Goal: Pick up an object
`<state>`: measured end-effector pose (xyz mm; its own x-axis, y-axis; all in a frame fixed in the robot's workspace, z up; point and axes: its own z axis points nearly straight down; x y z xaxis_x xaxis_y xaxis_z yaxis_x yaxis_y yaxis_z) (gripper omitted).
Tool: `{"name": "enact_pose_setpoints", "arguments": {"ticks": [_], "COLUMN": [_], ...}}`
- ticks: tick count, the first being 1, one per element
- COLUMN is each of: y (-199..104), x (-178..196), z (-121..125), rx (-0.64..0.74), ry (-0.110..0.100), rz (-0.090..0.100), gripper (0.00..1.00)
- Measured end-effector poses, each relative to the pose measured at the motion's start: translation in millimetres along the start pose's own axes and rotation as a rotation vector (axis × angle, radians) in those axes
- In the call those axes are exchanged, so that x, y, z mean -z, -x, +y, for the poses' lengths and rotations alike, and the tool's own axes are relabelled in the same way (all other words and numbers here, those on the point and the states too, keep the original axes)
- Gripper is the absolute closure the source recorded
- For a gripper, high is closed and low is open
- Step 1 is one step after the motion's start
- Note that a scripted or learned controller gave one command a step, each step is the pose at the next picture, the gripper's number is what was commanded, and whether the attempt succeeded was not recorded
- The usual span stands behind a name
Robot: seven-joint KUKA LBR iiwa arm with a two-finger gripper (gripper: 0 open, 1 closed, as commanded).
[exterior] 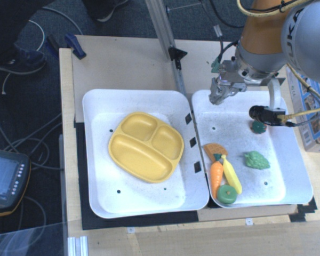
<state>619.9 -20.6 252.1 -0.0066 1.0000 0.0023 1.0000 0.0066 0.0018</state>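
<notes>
Grey gripper [220, 96] hangs at the right bin's [296, 159] far left corner, grip state you can't tell, while the carrot [216, 178] lies well toward the bin's near edge from it, long axis running near-to-far beside the banana [232, 176].

Glossy yellow plastic tray [145, 146]

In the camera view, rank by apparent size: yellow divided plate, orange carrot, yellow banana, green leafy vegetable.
1. Yellow divided plastic plate, by far the largest.
2. Orange toy carrot and yellow toy banana: look alike, unranked.
3. Green leafy toy vegetable, smallest.
</notes>
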Motion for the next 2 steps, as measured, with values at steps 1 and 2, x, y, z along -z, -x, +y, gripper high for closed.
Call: {"name": "enact_pose_setpoints", "arguments": {"ticks": [1, 2], "y": [-50.8, -109.5], "x": [3.6, 1.0], "z": [5.0, 10.9], "rx": [0.0, 0.001], "ry": [0.001, 0.001], "rz": [0.0, 0.0], "gripper": [1.0, 1.0]}}
